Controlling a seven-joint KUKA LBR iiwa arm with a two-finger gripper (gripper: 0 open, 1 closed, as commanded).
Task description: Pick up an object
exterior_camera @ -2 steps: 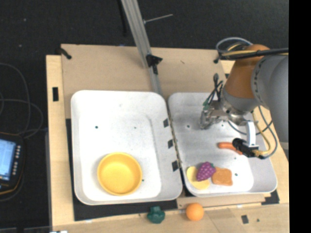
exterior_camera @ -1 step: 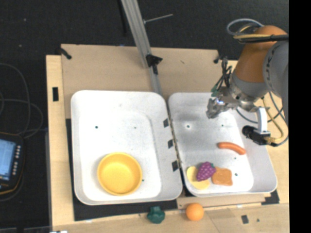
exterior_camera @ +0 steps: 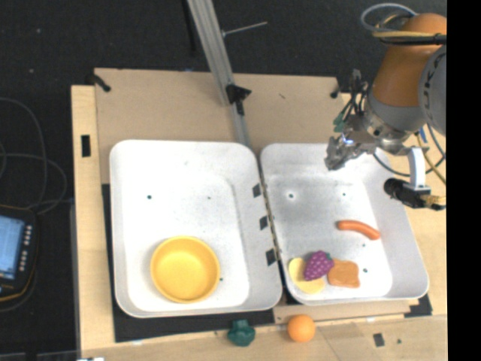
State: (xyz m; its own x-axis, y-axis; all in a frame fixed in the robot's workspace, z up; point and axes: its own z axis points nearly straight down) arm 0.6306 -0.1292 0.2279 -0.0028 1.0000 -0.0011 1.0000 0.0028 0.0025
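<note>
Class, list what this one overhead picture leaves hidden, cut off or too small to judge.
1. Gripper: its fingers are too small and dark to judge.
2. Yellow piece: partly covered by the purple grapes.
3. Arm: cut off by the right edge.
4. Green object below the bins: too small to identify.

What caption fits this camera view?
Gripper above the right bin, toy hot dog and grapes inside.

The grey arm (exterior_camera: 409,66) enters from the upper right, its orange band above the wrist, and bends down and leftward. The hand (exterior_camera: 340,155) hangs at its end, pointing downward at a slight tilt, with cables trailing beside the wrist.
</note>
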